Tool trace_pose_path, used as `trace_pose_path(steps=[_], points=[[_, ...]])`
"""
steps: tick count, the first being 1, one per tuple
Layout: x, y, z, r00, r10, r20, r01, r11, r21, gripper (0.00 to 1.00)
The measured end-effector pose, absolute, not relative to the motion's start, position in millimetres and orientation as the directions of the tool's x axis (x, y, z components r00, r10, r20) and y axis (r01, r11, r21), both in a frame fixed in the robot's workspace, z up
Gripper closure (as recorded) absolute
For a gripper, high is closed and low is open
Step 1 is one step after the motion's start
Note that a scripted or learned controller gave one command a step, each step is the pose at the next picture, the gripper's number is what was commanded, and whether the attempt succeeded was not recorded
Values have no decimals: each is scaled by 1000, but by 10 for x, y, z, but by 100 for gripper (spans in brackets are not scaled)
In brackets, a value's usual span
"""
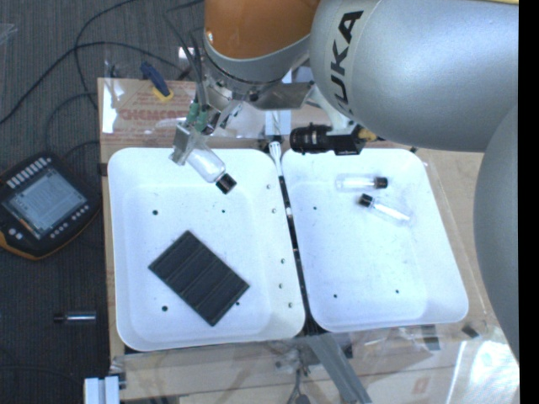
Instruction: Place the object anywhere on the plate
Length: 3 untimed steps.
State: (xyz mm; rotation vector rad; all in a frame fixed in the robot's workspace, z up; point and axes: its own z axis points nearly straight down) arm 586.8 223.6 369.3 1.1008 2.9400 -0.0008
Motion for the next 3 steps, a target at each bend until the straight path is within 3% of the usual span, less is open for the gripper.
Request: trace_pose_path(steps=[1,2,3], points=[[5875,2233,3780,-753,658,-6,658,753,-1,100],[6492,2194,4303,-931,365,-5,365,931,1,100],[6500,2192,4401,-930,368,-8,368,930,2,100]])
